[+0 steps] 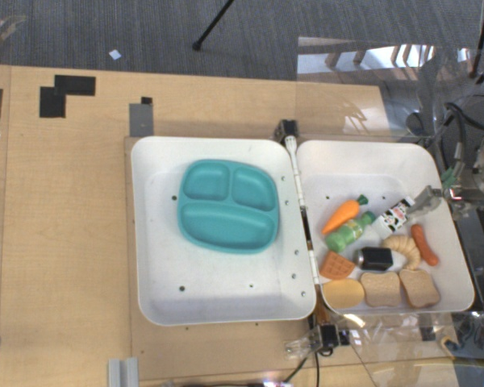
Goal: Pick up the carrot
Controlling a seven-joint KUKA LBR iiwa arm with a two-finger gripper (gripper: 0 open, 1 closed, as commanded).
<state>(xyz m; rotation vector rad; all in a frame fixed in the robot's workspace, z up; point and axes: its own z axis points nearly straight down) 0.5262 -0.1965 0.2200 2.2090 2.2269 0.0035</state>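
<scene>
- Nearest the camera, along the right bin's (387, 153) lower edge, sit three bread-like pieces (383, 289) in a row, with a small black block (376, 257) and an orange waffle-like square (335, 265) just above them.
- The carrot (343, 214) lies in the left-centre of that bin, touching a green bottle (351, 230) at its 5 o'clock side.
- Its long axis runs from about 2 o'clock — the leafy green tip — down to 8 o'clock.
- The tool (426, 200) sits near the bin's right wall; I cannot tell its state.
- From the tool, the carrot lies at roughly 9 o'clock, with a white patterned carton (396, 214) between them — my guess is the reach must cross that.
- The left bin (157, 240) holds a teal divided plate (227, 205).
</scene>
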